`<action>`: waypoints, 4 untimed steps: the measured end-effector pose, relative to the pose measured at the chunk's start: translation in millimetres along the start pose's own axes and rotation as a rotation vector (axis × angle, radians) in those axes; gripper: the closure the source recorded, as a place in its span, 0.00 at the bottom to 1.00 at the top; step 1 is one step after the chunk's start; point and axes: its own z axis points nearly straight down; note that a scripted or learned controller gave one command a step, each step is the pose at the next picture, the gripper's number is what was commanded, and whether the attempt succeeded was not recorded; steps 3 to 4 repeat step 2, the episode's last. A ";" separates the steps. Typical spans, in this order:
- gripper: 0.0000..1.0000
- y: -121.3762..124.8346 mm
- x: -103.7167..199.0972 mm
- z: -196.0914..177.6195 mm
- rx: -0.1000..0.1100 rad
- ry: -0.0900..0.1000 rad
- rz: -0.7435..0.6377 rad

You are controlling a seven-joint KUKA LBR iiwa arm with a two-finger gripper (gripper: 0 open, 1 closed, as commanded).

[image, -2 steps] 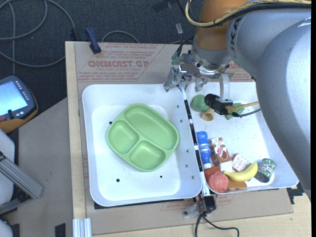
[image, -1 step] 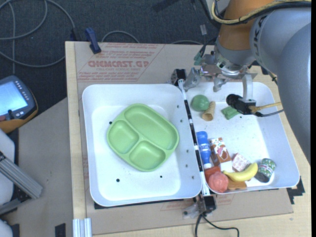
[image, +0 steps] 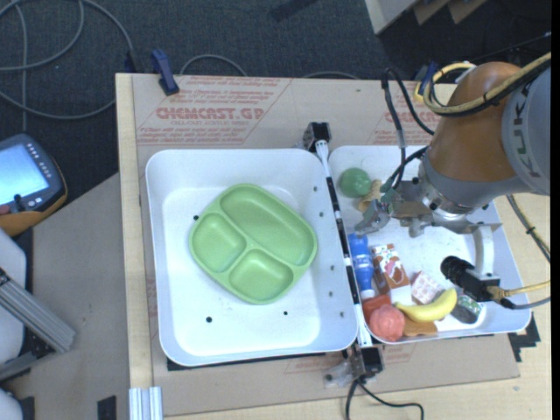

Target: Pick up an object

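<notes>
At lower right a peach [image: 387, 321] and banana [image: 430, 308] lie heaped with packets in the right bin [image: 514, 320], and our gripper [image: 378, 214] hangs near the green ball [image: 354, 182] at centre right, apparently choosing; its grip we cannot tell.
</notes>
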 end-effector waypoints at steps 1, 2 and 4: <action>0.00 72.8 -2.2 -1.3 -0.016 -0.002 -0.009; 0.00 113.9 -49.2 58.4 -0.010 -0.002 -0.004; 0.00 113.9 -49.2 58.4 -0.010 -0.002 -0.004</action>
